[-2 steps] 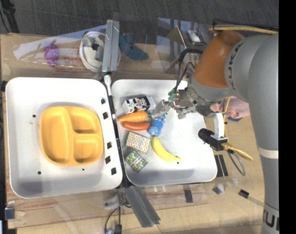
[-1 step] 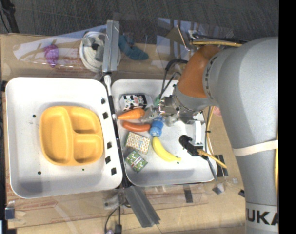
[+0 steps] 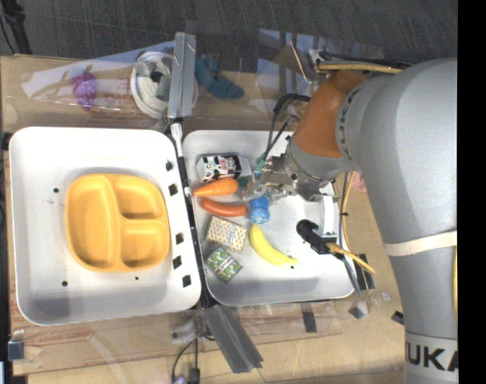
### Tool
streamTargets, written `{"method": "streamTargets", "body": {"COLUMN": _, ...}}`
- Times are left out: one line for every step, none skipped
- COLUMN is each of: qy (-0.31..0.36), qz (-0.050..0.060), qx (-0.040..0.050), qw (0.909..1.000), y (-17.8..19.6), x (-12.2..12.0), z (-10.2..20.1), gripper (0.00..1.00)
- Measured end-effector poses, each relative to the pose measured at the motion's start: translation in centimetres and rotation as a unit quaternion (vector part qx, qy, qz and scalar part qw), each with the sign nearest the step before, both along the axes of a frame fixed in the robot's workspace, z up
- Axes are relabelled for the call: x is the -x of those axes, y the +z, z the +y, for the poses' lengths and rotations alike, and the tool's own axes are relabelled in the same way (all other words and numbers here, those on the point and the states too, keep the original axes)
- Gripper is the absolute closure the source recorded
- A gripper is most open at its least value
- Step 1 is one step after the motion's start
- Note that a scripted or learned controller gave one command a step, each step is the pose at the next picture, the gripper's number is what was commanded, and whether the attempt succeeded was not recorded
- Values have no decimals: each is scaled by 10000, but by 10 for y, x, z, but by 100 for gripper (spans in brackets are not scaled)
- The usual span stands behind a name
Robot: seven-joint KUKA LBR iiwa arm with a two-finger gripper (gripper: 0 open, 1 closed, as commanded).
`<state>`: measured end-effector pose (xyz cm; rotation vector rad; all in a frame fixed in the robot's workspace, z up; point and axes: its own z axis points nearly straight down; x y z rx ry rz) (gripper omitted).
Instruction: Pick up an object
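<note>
Blue object [image 3: 260,211]: small and rounded, in the right bin [image 3: 307,277] near the middle of the frame, directly under the tool.
Tool [image 3: 259,184]: low over the upper part of the right bin, above the blue object; whether it is released or clenched, I cannot tell, and nothing is visibly held in it.
Carrot [image 3: 214,188]: lying crosswise just left of the tool, tip toward the left wall of the bin.
Red sausage-shaped piece [image 3: 224,208]: just below the carrot, its right end beside the blue object.
Black-and-white carton [image 3: 218,166]: above the carrot, near the bin's upper left corner.
Banana [image 3: 271,246]: below the blue object, curving toward the lower right.
Checkered packet [image 3: 226,233]: left of the banana.
Green packet [image 3: 223,264]: below the checkered packet, near the bin's lower left.
Arm [image 3: 403,150]: grey with an orange band, filling the right of the frame.
Left bin [image 3: 34,278]: holds a yellow divided tray [image 3: 118,220].
Worktop [image 3: 106,336]: wood-coloured, under both bins.
</note>
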<state>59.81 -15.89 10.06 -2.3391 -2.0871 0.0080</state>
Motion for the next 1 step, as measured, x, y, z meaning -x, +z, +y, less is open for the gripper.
{"method": "streamTargets", "body": {"qy": -454, "qz": -27, "qx": 6, "qw": 9990, "y": 106, "x": -9, "z": 48, "gripper": 100}}
